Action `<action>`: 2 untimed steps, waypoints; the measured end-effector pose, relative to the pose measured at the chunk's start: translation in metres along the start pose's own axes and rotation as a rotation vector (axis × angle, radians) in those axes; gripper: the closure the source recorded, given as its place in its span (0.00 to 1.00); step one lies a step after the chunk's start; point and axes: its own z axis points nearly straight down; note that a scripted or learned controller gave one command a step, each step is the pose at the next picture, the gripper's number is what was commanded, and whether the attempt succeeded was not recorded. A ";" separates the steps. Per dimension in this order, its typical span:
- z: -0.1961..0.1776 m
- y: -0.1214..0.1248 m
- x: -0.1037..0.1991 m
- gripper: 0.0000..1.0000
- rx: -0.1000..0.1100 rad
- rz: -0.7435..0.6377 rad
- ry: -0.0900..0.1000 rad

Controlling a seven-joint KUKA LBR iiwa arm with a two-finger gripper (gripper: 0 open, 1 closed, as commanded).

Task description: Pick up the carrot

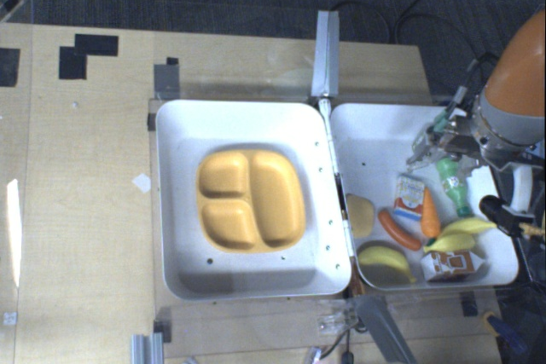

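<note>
The carrot [430, 215] lies in the right bin [375, 128], toward its near right part. Its long axis runs nearly straight up and down the view, with the narrow tip pointing away from the camera and the broad end toward the bin's near wall. It rests just beside a small white carton [411, 191] on its left and touches a yellow banana [461, 230] at its lower end. A hot dog [399, 228] lies slantwise to the left, and a green bottle [453, 183] lies to the right.

The tool [439, 142] hangs over the far right part of the same bin, apart from the carrot; whether it is apart or together I cannot tell.

The table [85, 183] is pale wood with black patches at the far left, and dark carpet with a thin cable lies beyond it. Both bins are smooth white plastic with rounded corners. The left bin [179, 209] holds a glossy yellow divided plate [251, 199] with three compartments. A brown juice box [450, 266], a lemon [384, 260] and a tan potato [361, 215] also sit in the right bin.
</note>
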 end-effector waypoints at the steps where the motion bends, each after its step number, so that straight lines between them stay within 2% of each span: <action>1: 0.133 -0.030 -0.022 0.00 -0.006 -0.047 0.000; 2: 0.121 -0.028 -0.020 1.00 -0.012 -0.050 0.001</action>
